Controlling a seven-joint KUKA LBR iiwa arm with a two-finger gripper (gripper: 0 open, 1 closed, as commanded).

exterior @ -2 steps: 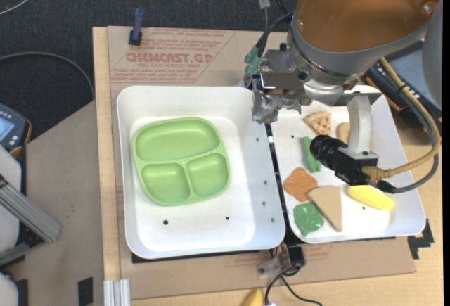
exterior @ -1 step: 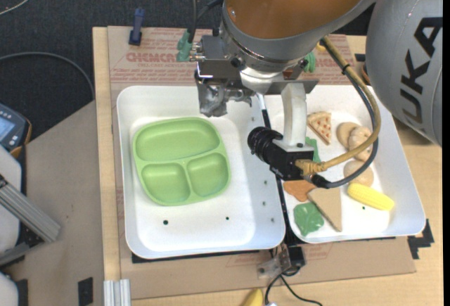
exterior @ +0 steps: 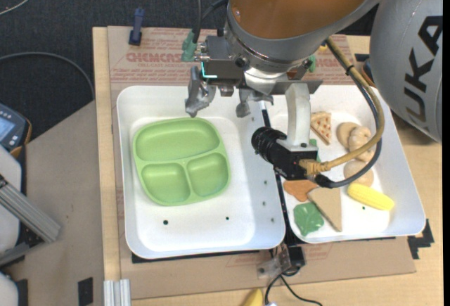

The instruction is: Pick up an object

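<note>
End effector (exterior: 219, 102) hangs over the back of the left bin (exterior: 133, 213), above the far rim of the green divided plate (exterior: 181, 158). We see two fingers set apart with nothing between them, so we read it as open and empty. Candidate objects lie in the right bin (exterior: 404, 217): waffle wedge (exterior: 321, 126), yellow piece (exterior: 370, 196), green piece (exterior: 308, 217), tan slice (exterior: 330, 203). We judge the pick not yet made; choosing, descending, closing and lifting all remain.
</note>
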